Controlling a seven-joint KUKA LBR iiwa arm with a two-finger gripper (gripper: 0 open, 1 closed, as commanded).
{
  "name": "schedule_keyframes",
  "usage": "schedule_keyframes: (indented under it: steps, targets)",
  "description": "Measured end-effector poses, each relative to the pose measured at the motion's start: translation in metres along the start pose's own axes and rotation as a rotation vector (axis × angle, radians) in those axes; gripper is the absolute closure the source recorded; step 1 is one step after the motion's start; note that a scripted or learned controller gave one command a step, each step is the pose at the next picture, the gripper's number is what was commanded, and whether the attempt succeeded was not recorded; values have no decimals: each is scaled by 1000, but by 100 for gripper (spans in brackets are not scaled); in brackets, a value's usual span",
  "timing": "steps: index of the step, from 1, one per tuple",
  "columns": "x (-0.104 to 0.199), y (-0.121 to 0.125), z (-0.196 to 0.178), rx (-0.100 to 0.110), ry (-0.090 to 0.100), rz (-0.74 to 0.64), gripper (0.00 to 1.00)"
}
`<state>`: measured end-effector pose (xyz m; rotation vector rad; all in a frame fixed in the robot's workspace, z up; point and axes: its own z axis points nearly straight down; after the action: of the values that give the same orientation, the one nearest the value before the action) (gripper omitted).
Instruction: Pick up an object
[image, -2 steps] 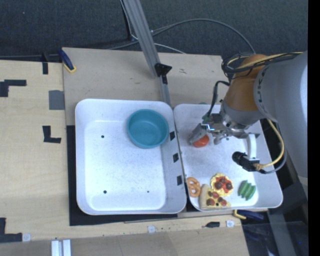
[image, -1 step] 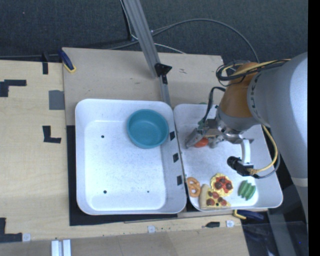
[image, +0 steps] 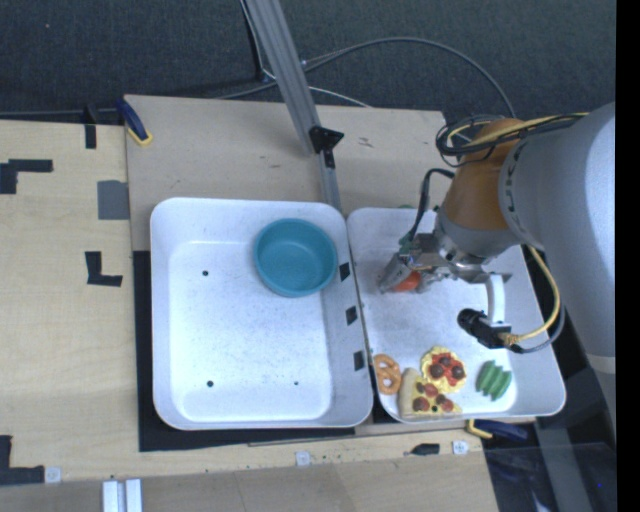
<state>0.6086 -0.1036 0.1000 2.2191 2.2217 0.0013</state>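
Tool (image: 400, 277) over orange object (image: 408, 284), right bin (image: 540, 400), blue bowl (image: 295, 257)

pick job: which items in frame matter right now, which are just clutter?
In play:
claw over the right white bin
small orange-red object at the claw

Lying about:
round blue bowl, left white bin
toy pizza slice
brown pretzel
green toy vegetable

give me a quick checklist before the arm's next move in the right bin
1. Gripper over the right bin: ok.
2. Orange thing at the fingertips: ok, it is there.
3. Orange thing held between the fingers: cannot tell.
4. Pretzel, pizza, green piece apart from the gripper at the bin's near edge: ok.
5. Blue bowl in the left bin, out of the way: ok.
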Motion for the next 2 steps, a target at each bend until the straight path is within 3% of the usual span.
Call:
schedule_keyframes:
  steps: [1,2]
  targets:
    - [-1,-5,-60,-3,0,1,100]
    - [-4,5,-112,-3,0,1,100]
